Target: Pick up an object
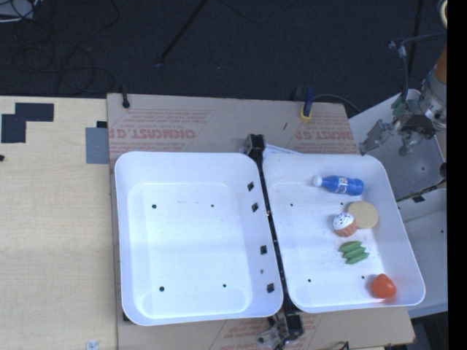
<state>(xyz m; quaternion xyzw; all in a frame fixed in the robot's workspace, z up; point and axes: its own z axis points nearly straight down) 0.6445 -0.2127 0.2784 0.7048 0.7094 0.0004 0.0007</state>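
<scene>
At the far left of the frame a pale wooden bench top (51,224) is seen, marked with dark blue-black angular patches (28,119) and a grey square (95,145) near its upper part. Just right of it, a brown cardboard sheet printed with red lettering (182,126) is laid under two shallow white plastic bins. The left white bin (128,195) is placed left of centre, with small dark holes dotted over its floor. It is joined along the middle of the frame by a row of black clips (259,208) to the right white bin (401,224), in which all the loose objects are gathered toward the right side. A blue plastic bottle with a white cap (339,185) is laid on its side in the upper part of that bin. Below it, a small white and red-brown rounded toy (344,224) is seen touching a flat tan disc (363,215). Just below these, a green pod-shaped piece (354,252) is found, and near the lower right corner of the bin a round orange-red fruit-like ball (382,286) is set against the wall. At the upper right edge of the frame, outside the bins, the grey two-finger gripper (390,133) is seen over a grey plate (416,170); whether its jaws are apart or together cannot be told, and nothing is seen between them.
</scene>
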